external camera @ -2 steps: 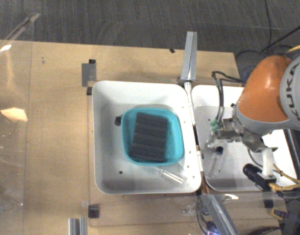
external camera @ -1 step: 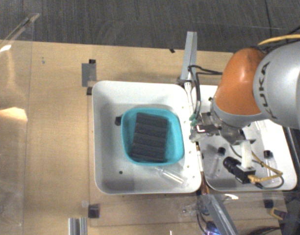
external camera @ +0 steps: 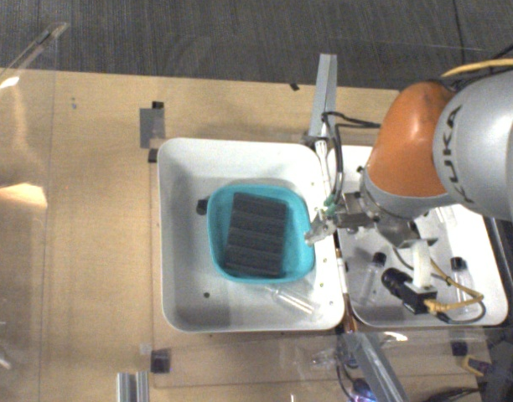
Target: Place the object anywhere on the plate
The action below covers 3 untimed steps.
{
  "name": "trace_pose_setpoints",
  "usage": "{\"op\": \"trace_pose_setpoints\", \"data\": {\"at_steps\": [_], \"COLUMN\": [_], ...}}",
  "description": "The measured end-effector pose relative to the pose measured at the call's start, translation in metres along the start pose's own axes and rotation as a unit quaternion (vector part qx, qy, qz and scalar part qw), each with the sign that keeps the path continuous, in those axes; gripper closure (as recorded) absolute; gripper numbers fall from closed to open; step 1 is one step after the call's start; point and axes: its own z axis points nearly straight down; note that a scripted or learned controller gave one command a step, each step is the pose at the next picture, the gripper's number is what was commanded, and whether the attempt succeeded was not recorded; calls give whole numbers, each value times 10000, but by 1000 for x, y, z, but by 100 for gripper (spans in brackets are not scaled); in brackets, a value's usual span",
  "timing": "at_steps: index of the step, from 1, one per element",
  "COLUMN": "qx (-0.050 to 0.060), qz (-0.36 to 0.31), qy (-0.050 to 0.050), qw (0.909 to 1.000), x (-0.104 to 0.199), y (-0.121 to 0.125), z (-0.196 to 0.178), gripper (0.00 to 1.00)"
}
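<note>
The dark ribbed rectangular block (external camera: 256, 234) already lies flat on the square teal plate (external camera: 218, 249) in the left white bin (external camera: 183, 224), so placement appears complete; the pincer (external camera: 319, 226) hovers at the plate's right rim, finger state indiscernible, and should next withdraw.

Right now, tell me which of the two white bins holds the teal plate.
The left bin. The teal plate sits in its middle with a dark ridged block on it. The right bin, under the arm, has none.

Block (external camera: 256, 234) on plate (external camera: 300, 258), plate in left bin (external camera: 181, 224)
</note>
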Motion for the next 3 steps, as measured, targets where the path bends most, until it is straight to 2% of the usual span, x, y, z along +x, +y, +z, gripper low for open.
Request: {"op": "trace_pose_setpoints", "data": {"at_steps": [1, 2, 3], "qx": [2, -9, 0], "qz": [152, 354, 756], "qy": [-5, 6, -5], "qw": [9999, 9994, 9971], "x": [-22, 78, 36], "y": [7, -14, 16], "z": [-10, -54, -41], "gripper": [0, 0, 0]}}
